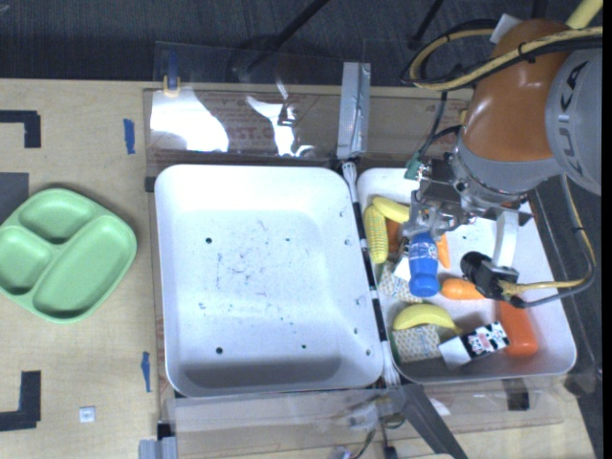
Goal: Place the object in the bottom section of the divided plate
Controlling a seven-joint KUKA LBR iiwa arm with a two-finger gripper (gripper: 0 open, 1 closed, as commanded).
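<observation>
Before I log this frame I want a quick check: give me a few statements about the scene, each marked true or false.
1. The green divided plate lies on the bench left of both bins. True.
2. The plate already holds an object. False: its sections show nothing in them.
3. The gripper is over the right bin. True.
4. A banana lies in the left bin. False: it lies in the right bin.
5. An orange carrot-like item is in the right bin. True.
</observation>
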